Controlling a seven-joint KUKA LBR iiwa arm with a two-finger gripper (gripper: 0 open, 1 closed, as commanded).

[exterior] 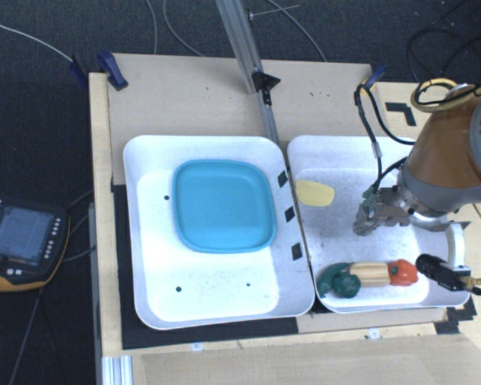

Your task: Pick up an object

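Note:
In the right bin (345,155), a flat yellow piece (314,192) lies near the left wall. Along the bin's front wall lie a dark green lump (338,281), a tan wooden cylinder (371,274) and a red-orange piece (402,273), end to end. My gripper (370,218) hangs low over the bin's middle, to the right of the yellow piece and above the cylinder. I see nothing between its fingers.
The left bin (148,239) holds a light blue square plate (224,205). A metal pole (239,30) slants down to the gap between the bins. Black cables (373,127) loop by the arm. A handheld pendant (20,239) lies on the floor at left.

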